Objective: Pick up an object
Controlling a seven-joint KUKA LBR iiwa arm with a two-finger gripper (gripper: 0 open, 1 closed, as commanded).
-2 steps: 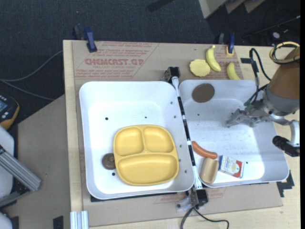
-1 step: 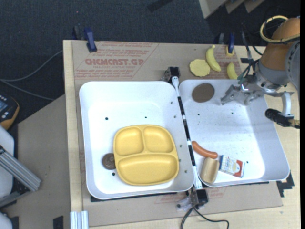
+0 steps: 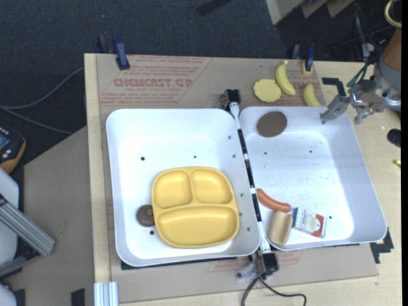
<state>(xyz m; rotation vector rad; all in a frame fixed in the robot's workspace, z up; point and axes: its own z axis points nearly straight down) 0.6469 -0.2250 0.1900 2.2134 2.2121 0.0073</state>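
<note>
Nearest the camera, the right bin [image 3: 357, 190] holds three things along its front wall: a tan cylinder [image 3: 279, 227] lying on its side, a small red, white and blue packet [image 3: 310, 222] just beside it, and an orange-red sausage [image 3: 273, 201] touching the divider side. The packet's print is too small to read.

In the left bin [image 3: 127, 145], a yellow three-compartment tray [image 3: 194, 206] sits toward the front. A brown disc [image 3: 146, 215] lies at its left edge, partly hidden under the tray rim.

Farther back in the right bin, a second dark brown disc [image 3: 271, 123] lies flat near the rear left corner.

Behind the bins, on the worktop [image 3: 159, 81], red print reads "CHEMCAST GP"; smaller lines are illegible. A yellow round piece [image 3: 267, 90] and two bananas [image 3: 285, 79] [image 3: 310, 95] rest there.

The tool [image 3: 349, 106] hangs over the right bin's rear right corner, fingers spread apart with nothing between them. The arm is cut off at the frame's right.
</note>
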